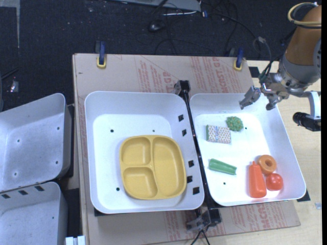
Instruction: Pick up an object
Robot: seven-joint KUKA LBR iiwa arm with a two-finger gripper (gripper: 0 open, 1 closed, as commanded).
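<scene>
You are at the approach step: nothing is picked yet. Your claw hangs over the far edge of the right bin, its two fingers spread apart and holding nothing between them. The candidates all lie in that bin: a green broccoli piece nearest the claw, a small patterned packet just beside it, a green bean pod toward the middle, and at the near right corner an orange bottle touching an orange ring and a red tomato. Your next move, I judge, calls for picking one target, centring over it and descending with the fingers wide; the broccoli looks the shortest reach, while the crowded trio may be awkward to separate. The left bin carries a yellow divided tray. Both bins sit on a cardboard sheet clamped to the bench, with dark floor and cables beyond
</scene>
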